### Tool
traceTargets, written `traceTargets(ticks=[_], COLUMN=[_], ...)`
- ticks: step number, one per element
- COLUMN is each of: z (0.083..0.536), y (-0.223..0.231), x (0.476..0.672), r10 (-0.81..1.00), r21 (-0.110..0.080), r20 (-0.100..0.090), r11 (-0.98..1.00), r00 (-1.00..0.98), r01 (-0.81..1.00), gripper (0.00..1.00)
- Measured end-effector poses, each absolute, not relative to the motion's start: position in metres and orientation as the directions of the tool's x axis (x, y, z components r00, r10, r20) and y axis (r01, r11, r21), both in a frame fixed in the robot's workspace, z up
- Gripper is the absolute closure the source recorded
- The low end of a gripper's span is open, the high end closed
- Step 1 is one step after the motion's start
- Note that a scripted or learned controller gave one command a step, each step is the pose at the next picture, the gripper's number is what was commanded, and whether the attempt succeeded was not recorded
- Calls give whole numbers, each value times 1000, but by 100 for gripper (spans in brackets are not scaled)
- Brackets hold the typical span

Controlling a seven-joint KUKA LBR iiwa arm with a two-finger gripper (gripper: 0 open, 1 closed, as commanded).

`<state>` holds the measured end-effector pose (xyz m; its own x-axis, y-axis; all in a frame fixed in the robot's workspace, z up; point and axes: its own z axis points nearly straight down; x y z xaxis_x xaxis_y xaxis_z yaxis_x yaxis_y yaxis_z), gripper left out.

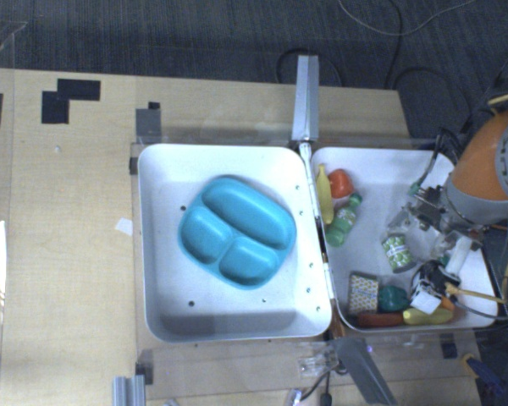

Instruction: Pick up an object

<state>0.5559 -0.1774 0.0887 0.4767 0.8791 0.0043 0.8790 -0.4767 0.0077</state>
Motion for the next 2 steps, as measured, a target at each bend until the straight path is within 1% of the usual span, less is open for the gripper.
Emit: traceTargets(ticks=[1, 2], z=[89, 89], y=[-179, -161], x=[551, 494], r10=[904, 836], r21=[11, 14], r20=[5, 6], r11=[-429, -549], r00=[429, 549], r01=[903, 836], gripper=[0, 0])
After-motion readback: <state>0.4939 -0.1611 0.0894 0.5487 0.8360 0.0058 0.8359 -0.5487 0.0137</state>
